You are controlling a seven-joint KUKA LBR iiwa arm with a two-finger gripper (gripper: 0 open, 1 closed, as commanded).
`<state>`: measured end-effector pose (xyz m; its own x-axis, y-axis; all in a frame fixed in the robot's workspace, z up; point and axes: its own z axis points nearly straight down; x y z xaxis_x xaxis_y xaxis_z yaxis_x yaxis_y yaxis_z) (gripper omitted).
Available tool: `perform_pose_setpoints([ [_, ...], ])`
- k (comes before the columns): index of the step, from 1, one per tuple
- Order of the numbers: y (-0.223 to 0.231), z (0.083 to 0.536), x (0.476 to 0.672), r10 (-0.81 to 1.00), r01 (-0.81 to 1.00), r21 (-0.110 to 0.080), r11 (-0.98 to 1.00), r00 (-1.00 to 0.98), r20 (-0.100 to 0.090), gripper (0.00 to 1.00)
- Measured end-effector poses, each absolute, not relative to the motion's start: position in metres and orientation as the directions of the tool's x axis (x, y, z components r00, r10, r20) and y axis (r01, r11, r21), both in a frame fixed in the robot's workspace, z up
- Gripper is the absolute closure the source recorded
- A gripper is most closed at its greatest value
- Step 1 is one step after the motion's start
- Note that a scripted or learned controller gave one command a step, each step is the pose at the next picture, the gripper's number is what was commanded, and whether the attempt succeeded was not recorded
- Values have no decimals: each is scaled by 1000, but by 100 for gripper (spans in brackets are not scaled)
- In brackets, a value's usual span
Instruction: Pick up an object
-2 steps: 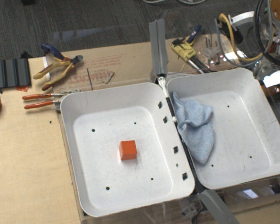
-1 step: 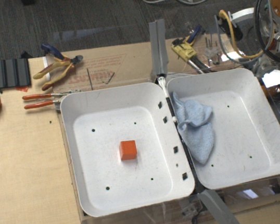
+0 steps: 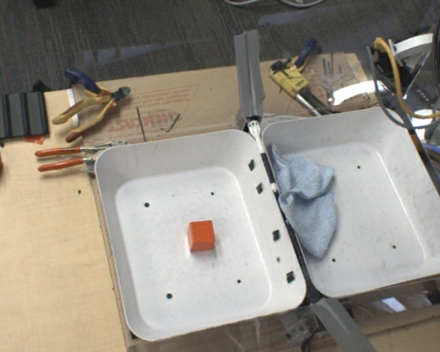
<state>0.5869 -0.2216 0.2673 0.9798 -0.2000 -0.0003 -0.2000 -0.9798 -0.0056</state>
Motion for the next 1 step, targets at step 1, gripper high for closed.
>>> perform_pose_setpoints([
  [1, -221, 244, 526, -203, -203, -6, -979, 979, -2, 100],
])
